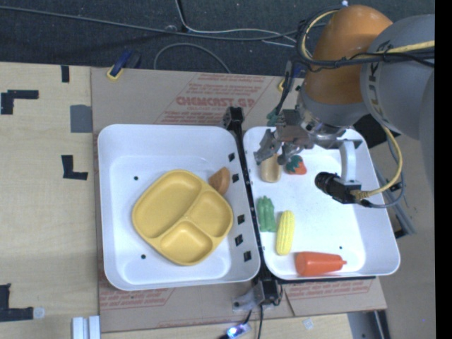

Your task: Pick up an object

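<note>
While the hand point(281, 149) hung low at the upper left of the right bin point(367, 249), over a tan piece point(269, 169) and a small red-green piece point(295, 165), its grip was unclear. Approach step, I judged; next, closing squarely on one.

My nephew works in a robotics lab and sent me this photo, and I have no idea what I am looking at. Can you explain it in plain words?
The picture comes from one camera fixed above a bench, looking down at a slant. The big grey and orange shape at the upper right is a robot arm. At its end is a gripper, a two-finger claw, low over the right bin.

The left bin holds a yellow divided plate with a small brown item beside it. The right bin holds toy foods: a green vegetable, a yellow corn cob, an orange carrot, and a tan piece and a small red-orange piece right by the gripper.

I cannot tell whether it grips anything.
</note>
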Controlling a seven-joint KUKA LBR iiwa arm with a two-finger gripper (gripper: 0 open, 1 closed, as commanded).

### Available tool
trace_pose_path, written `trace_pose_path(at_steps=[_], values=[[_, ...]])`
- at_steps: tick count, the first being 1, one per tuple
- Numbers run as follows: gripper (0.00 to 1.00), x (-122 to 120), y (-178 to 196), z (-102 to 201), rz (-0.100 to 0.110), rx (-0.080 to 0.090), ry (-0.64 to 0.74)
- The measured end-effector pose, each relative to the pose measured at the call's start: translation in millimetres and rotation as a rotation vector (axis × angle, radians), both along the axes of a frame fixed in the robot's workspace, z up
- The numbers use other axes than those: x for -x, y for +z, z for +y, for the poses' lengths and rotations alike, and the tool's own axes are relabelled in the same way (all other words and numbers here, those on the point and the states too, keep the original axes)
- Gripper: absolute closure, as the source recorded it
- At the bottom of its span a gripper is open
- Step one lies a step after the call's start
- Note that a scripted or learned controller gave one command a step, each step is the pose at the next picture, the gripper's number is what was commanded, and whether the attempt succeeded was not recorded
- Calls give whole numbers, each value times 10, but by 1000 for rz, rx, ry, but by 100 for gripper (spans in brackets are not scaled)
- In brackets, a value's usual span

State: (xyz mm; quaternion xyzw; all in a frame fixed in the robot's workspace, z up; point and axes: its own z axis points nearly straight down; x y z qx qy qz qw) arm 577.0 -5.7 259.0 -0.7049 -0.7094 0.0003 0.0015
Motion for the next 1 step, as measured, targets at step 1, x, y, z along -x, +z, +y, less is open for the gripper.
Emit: trace_pose_path(at_steps=[1], values=[[100, 175, -231, 494, 2, 1, -1]])
